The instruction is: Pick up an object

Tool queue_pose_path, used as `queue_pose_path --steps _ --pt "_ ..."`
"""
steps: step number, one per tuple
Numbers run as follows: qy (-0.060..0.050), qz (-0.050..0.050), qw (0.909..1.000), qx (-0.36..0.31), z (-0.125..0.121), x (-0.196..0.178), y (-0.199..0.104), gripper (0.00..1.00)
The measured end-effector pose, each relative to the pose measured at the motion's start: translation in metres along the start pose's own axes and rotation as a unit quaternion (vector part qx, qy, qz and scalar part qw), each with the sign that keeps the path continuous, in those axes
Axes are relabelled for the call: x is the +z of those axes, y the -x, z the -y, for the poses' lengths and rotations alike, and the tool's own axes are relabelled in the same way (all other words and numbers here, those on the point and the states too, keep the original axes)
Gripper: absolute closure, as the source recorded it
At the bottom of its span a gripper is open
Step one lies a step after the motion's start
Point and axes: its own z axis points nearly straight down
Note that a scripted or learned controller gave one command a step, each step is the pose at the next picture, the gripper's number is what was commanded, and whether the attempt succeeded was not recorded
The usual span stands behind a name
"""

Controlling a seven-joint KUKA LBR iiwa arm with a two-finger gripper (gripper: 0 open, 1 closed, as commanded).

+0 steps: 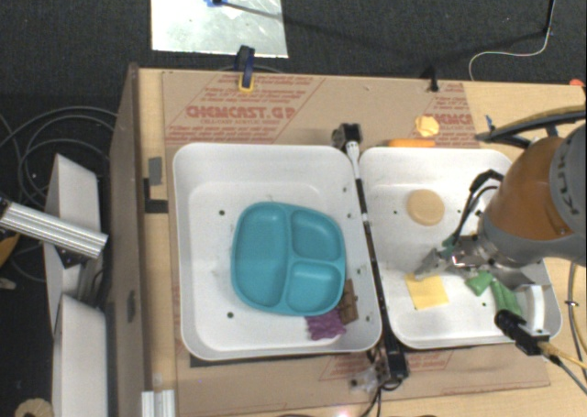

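My arm (537,200) reaches in over the right bin (394,163), wrist low above its floor. My end effector (438,259) sits near the bin's centre, just above the upper edge of the yellow square (427,292). Whether it is parted or closed I cannot tell: it reads as a dark and grey cluster, and nothing can be seen clamped in it. I log nothing as held.

Candidates in the right bin:
- yellow square, flat on the floor, just beside and below the end effector. Judged the likely target because it is nearest.
- tan round disc (426,206), flat, up-bin from the end effector, apart from it.
- green piece (481,282), partly under my wrist; shape unclear.
- orange item (411,142) at the far rim, well apart.

Left bin (197,168): teal divided plate (289,257) lies open side up in the middle, with a purple item (322,325) and a small brown item (349,305) tucked against its lower right edge by the divider. These are across the wall between the bins, so out of play for this approach.

Both bins sit side by side on the surface (303,104), which keeps everything within one reach.

Judgement: the square lies thin and flush to the floor, so a pinch may slide over it; an edge-on descent seems needed.
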Motion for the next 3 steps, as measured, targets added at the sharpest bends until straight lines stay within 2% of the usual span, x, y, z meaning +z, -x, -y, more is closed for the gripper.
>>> queue_pose_path --steps 1,2,3 --pt "0.001 -0.001 1.0 -0.004 0.018 0.0 -0.027 0.0" --pt "0.009 0.001 0.9999 -0.006 -0.109 -0.003 -0.015 0.0" --pt "0.005 0.001 1.0 -0.007 -0.104 -0.012 -0.014 1.0"
